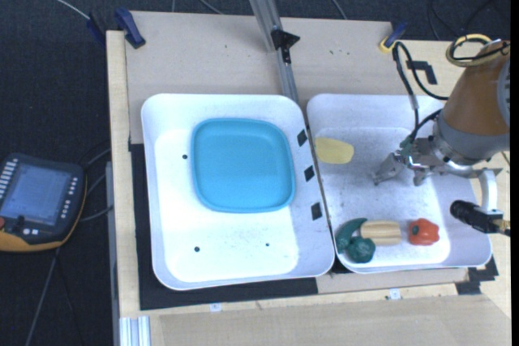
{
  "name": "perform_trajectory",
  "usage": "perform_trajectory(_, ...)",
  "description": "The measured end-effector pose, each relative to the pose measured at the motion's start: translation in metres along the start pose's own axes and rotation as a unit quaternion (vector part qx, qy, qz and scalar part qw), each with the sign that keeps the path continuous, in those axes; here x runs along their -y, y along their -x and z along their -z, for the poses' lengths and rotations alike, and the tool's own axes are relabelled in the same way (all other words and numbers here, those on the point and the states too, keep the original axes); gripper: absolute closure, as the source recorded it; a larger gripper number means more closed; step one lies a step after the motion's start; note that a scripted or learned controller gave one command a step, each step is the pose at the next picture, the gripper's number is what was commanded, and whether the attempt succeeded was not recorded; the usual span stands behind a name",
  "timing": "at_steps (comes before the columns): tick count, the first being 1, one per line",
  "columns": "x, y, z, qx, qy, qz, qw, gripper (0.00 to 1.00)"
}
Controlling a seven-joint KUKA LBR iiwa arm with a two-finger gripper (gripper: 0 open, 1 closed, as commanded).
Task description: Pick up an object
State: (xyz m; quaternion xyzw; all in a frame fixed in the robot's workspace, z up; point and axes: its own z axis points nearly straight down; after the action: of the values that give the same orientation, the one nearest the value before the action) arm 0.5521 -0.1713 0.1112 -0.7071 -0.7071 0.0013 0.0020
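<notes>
Counter [203,53]: one. White bins: two, side by side. Left bin [162,255]: one blue plate [243,164], open floor along its near edge. Right bin [381,142]: four items — one yellow piece [334,150] by the left wall; green [356,241], tan [381,232] and red [422,232] pieces lining the near rim. Gripper [399,172]: one, over the open middle, seemingly spread, nothing between its fingers.

A pale yellow, flattish piece [334,150] lies at the far left of the right bin [381,113], close to the wall shared with the left bin. Along the near edge sit three things in a row: a dark green lumpy object [355,241] at left, a tan cylindrical piece [381,232] lying on its side touching it, and a red-orange rounded object [422,232] just right of that.
</notes>
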Motion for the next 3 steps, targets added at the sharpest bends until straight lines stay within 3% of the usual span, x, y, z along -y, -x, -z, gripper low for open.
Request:
perform_trajectory(1, 0.0, 0.0, -0.016, 0.0, 0.002, 0.0, 1.0, 0.0)
perform_trajectory(2, 0.0, 0.0, -0.005, 0.001, 0.003, 0.0, 1.0, 1.0)
perform_trajectory(3, 0.0, -0.003, 0.057, 0.001, 0.004, 0.0, 1.0, 1.0)
